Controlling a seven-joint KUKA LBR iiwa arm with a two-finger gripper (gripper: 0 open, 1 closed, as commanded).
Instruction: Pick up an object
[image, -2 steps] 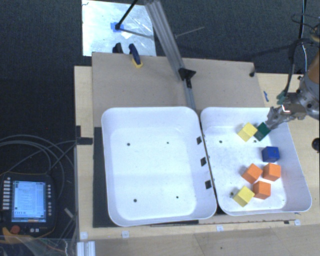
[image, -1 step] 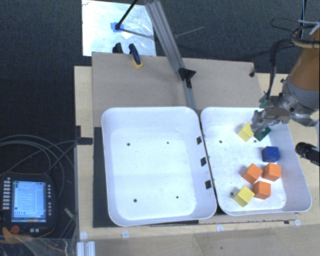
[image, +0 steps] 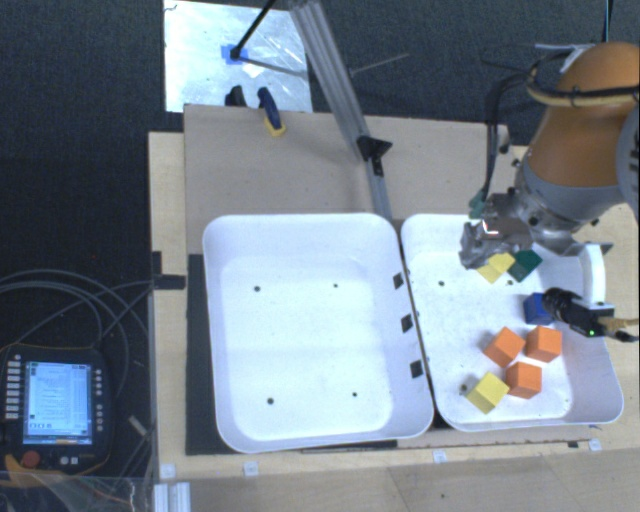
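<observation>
The gripper (image: 487, 243) hangs over the right bin (image: 440, 300) at its 12 o'clock end; its opening cannot be told. A yellow block (image: 493, 268) and green block (image: 524, 264) lie just below; one should be centred before closing.

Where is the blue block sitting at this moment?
The blue block lies in the right-hand bin, toward its right wall, just above the cluster of orange blocks and below-right of the green block near the gripper.

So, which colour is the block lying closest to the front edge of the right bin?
Yellow. The block shows clearly in the camera view, just left of the orange blocks.
</observation>
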